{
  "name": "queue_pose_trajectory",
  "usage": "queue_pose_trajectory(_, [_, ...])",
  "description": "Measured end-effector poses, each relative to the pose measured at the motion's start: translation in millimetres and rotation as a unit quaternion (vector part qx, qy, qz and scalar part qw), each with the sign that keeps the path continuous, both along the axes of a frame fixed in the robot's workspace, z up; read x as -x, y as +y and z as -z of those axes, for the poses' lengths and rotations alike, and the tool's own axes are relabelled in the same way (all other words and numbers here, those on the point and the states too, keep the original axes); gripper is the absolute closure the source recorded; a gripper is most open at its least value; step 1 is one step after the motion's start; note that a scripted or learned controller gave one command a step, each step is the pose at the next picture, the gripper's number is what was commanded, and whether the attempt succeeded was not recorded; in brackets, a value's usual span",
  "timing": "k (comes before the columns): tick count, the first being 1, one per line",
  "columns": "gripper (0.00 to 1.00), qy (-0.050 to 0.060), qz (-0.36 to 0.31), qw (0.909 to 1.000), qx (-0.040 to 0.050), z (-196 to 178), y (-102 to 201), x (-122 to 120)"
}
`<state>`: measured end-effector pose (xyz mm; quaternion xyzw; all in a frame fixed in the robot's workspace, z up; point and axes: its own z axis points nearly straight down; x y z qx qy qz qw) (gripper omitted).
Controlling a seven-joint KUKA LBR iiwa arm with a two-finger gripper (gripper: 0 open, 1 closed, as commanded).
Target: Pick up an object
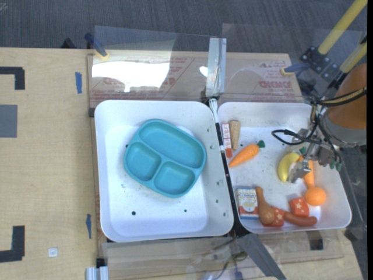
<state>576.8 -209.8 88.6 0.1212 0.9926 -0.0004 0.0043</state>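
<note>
Gripper [300, 171] hovering low over the right bin [344, 214], just beside the banana [287, 165].

Reaching in from the right side, with the grey arm [344, 107] and its orange band above the wrist. Not possible to tell whether the fingers are spread or closed, and nothing clearly seen between them. Lying in the right bin around the gripper: the yellow banana touching or almost touching the fingertips on the left, the orange ball [315, 196] just below, the carrot [245, 154] further left and tilted, the small carton [247, 202] near the front wall, the chicken leg [266, 207] leaning beside the carton, the red sausage [299, 219] at the front. Resting in the left bin [111, 174], well apart from the gripper: the blue divided plate [165, 157], lying flat.
</note>
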Motion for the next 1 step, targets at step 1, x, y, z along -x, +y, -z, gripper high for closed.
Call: queue_pose_trajectory(1, [0.0,0.0,-0.014,0.9999,0.0004,-0.1,-3.0,19.4])
